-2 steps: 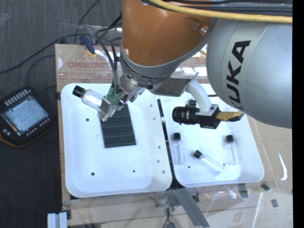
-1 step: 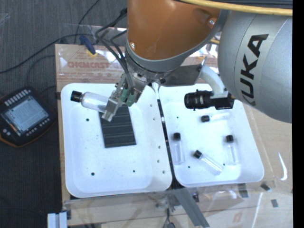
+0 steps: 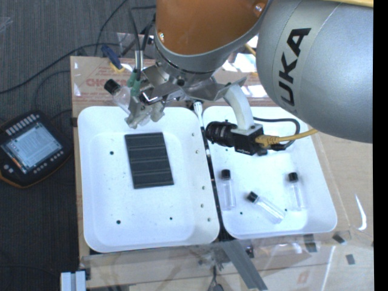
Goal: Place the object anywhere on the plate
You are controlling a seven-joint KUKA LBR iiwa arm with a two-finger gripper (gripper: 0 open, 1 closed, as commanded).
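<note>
While the arm [image 3: 291,47] reaches over the bins, its gripper [image 3: 137,113] hangs above the left bin's [image 3: 103,223] far edge, pinching a clear black-capped vial [image 3: 121,93]. The dark ribbed plate [image 3: 148,159] lies just below. Three more vials [image 3: 267,205] lie in the right bin [image 3: 315,217].

The grey KUKA arm [image 3: 315,59] reached in from the right, its orange band [image 3: 206,11] high in the camera view. The wrist pointed downward at a slant, and the gripper [image 3: 140,115] hung low near the far edge of the left bin.
</note>
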